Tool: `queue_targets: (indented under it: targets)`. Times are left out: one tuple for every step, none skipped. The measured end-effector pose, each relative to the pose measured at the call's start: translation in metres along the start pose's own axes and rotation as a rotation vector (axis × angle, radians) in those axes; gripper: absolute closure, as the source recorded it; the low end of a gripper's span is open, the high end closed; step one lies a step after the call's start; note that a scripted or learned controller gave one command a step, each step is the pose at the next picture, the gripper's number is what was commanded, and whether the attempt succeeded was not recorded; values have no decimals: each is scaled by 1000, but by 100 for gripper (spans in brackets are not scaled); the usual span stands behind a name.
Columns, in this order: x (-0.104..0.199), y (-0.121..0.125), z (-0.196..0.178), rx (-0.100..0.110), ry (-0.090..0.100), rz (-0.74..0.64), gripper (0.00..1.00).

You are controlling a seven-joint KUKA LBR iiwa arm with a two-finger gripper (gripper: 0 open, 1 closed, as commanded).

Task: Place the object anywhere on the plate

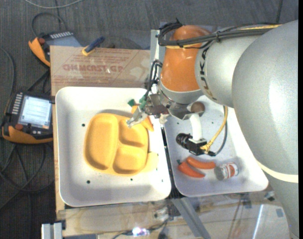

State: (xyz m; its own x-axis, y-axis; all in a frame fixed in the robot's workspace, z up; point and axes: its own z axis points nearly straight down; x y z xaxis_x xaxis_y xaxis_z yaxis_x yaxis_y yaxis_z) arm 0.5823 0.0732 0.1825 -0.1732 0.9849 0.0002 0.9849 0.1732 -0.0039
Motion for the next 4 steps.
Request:
queue_targets:
  targets:
    - [-1, 0, -8, 2, 0, 1, 100]
    - [-1, 0, -8, 2, 0, 2, 0]
    - [-3, 0, -16, 4, 1, 4, 100]
    - [47, -26, -28, -3, 0, -51, 100]
